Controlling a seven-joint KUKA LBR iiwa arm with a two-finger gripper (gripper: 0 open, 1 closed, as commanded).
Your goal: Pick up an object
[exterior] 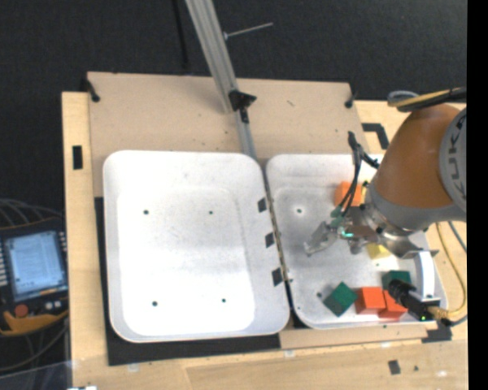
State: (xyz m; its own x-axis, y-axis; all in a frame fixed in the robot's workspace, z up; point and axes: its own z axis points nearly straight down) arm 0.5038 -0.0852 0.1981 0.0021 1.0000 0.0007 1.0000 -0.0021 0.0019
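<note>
My gripper hangs over the middle of the right bin, its grey fingers spread open above bare white floor with nothing between them. A small orange piece lies just behind it, partly hidden by the wrist. A yellow piece peeks out under the arm to the right. Toward the front of the bin lie a green block, an orange block beside it, and a dark green piece.
The left bin sits alongside, split from the right one by a shared rim with black clips. A metal pole slants in from the back. The orange arm body covers the right bin's far right side.
</note>
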